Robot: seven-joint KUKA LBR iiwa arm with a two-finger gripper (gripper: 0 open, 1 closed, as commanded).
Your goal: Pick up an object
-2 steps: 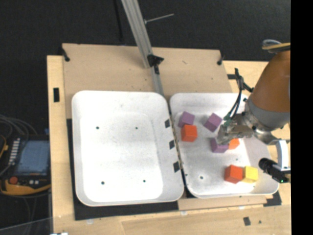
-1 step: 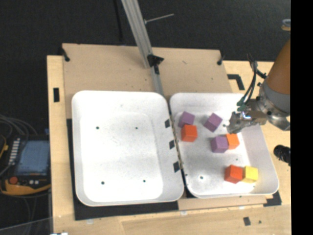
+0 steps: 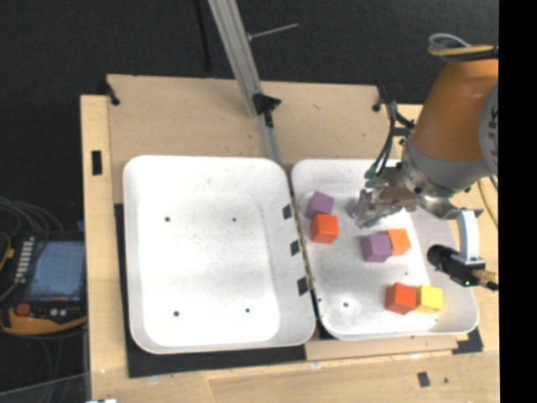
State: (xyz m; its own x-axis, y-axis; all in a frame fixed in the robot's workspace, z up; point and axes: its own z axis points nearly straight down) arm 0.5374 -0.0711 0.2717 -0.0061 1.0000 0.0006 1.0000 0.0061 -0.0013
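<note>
In the right bin [image 3: 336,179] lie several small blocks. A purple block [image 3: 320,203] and an orange block [image 3: 325,227] sit near the bin's left wall. Another purple block [image 3: 377,247] touches an orange block [image 3: 398,241] in the middle. An orange-red block [image 3: 402,297] and a yellow block [image 3: 430,298] rest side by side near the front. My gripper [image 3: 367,211] hangs over the bin between the two purple blocks, right of the left pair, and I see nothing held in it.
The left bin [image 3: 205,250] stands beside the right one, with a divider edge [image 3: 298,242] between them. A slanted metal post [image 3: 239,49] rises behind the bins. A screen device [image 3: 50,275] sits off the bench at the left.
</note>
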